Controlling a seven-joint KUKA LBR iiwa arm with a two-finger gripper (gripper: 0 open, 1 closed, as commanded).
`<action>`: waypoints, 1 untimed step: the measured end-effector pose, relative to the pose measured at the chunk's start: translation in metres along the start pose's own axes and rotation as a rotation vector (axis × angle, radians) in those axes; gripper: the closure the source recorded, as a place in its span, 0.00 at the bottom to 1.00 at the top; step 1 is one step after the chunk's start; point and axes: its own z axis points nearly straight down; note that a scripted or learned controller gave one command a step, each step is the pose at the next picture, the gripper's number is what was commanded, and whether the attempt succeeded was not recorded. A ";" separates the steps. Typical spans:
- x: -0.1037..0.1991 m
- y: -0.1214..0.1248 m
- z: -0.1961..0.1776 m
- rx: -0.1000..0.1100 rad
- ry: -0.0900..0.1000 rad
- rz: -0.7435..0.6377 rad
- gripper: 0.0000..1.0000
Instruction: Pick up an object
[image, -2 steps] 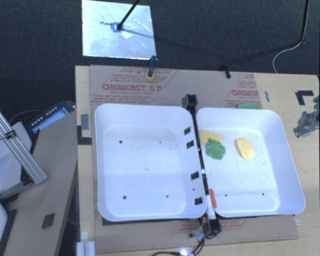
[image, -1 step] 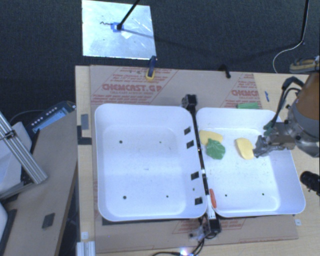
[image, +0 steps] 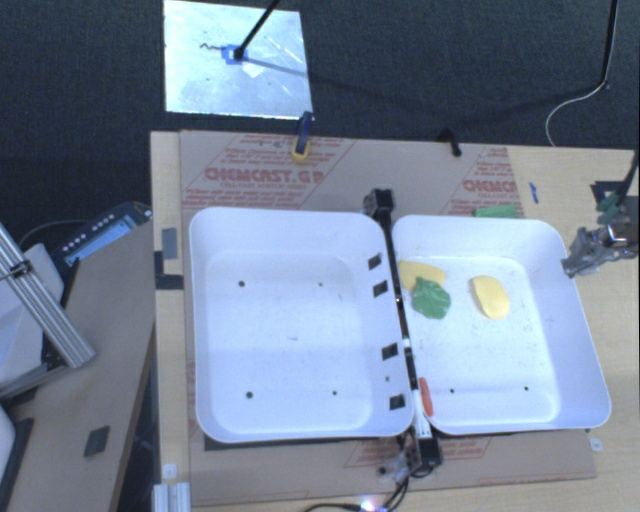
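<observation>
Three small things lie in the right bin (image: 575, 400), all in its upper left part: a green piece (image: 431, 298), a yellow piece (image: 421, 273) just above it and touching or tucked partly under it, and a yellow oval piece (image: 490, 297) a little to the right, clear of the other two. Any of them would serve as the object to pick; the oval one looks the easiest, since it lies alone on flat floor away from the walls. An orange sliver (image: 426, 397) sits lower down by the seam between the bins. The left bin (image: 215, 400) lies alongside on the counter (image: 560, 170). The gripper (image: 598, 247) sits at the right edge of the frame, outside the right bin's rim and holding nothing; whether its parts are spread or closed cannot be told.
</observation>
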 end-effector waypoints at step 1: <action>0.057 -0.003 0.103 0.020 0.006 -0.009 1.00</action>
